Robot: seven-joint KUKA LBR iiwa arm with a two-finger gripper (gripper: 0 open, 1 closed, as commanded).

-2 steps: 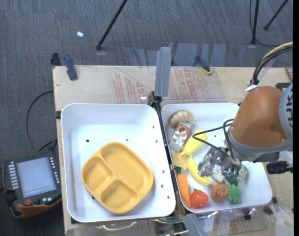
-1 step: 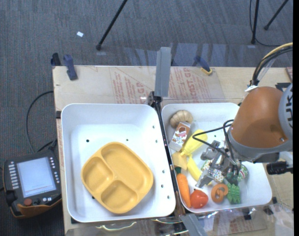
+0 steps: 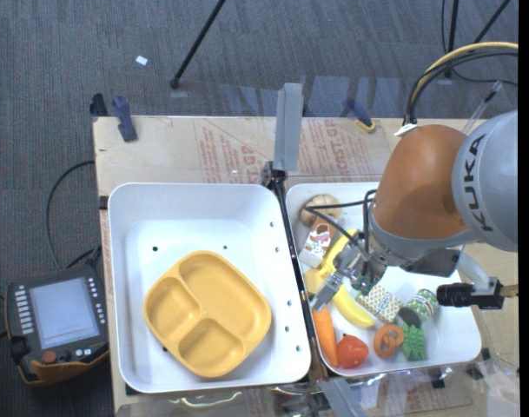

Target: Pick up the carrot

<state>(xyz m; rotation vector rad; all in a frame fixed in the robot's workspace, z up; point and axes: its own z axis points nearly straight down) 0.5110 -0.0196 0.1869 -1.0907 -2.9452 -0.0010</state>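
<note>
The carrot (image 3: 326, 337) lies at the right bin's (image 3: 466, 347) front left corner, beside a banana (image 3: 351, 307); whether the jaws (image 3: 340, 278) are apart, I cannot tell.

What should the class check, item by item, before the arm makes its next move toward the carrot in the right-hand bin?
1. Carrot visible near the right bin's left wall: ok.
2. Carrot's top uncovered: ok.
3. Pincer above the carrot: not ok, it sits over the banana.
4. Room beside the carrot: not ok, the tomato lies close against it.
5. Pincer carrying nothing: cannot tell.
6. Yellow plate out of the way in the left bin: ok.
</note>
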